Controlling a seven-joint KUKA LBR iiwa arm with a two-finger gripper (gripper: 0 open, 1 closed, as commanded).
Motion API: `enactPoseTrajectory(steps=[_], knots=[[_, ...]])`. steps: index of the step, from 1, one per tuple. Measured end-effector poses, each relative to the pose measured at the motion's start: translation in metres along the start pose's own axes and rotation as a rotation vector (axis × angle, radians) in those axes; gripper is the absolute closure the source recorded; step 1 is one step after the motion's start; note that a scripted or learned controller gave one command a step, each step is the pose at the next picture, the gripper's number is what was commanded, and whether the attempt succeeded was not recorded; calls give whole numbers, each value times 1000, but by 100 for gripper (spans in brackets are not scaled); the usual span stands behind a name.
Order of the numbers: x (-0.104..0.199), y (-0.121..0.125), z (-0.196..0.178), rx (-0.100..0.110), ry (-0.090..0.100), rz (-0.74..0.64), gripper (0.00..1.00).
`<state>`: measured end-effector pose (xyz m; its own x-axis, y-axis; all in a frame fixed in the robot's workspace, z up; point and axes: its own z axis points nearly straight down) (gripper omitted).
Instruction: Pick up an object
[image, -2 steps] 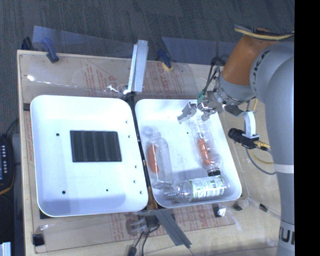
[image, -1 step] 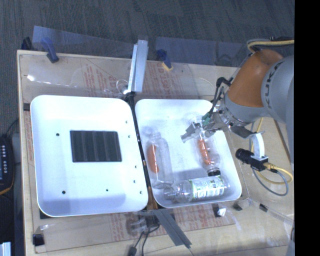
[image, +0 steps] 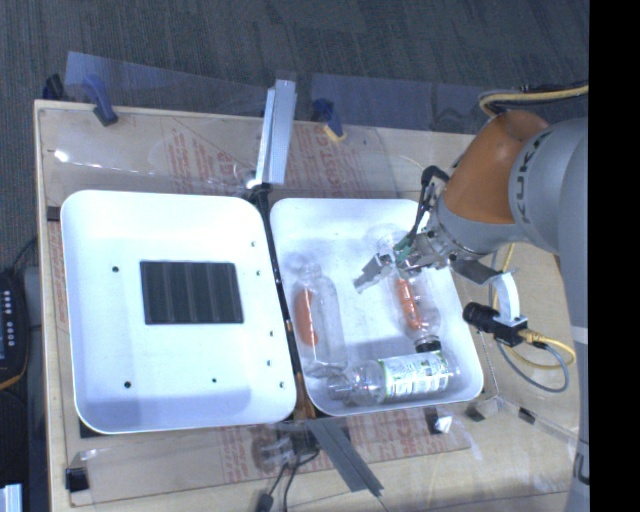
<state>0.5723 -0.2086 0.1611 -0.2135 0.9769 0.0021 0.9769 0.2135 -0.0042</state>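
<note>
The right bin (image: 290, 215) holds three clear plastic bottles. One with an orange label (image: 310, 318) lies along the bin's left wall. A second orange-labelled bottle with a black cap (image: 414, 308) lies at the right. A third, with a green and white label (image: 402, 377), lies across the near wall. My gripper (image: 378, 268) hangs low over the middle of the right bin, just up and left of the capped bottle's far end. I see nothing clearly held in it.
The left bin (image: 90, 300) is white with a dark ribbed rectangular panel (image: 191, 292) in its floor. A metal bar (image: 273, 130) stands at the back between the bins. A yellow cable (image: 545, 355) lies on the bench right of the right bin.
</note>
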Motion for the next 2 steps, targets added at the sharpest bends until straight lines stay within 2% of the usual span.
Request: enactPoseTrajectory(steps=[2], knots=[[2, -10, -12, 0, 0, -29, 0]])
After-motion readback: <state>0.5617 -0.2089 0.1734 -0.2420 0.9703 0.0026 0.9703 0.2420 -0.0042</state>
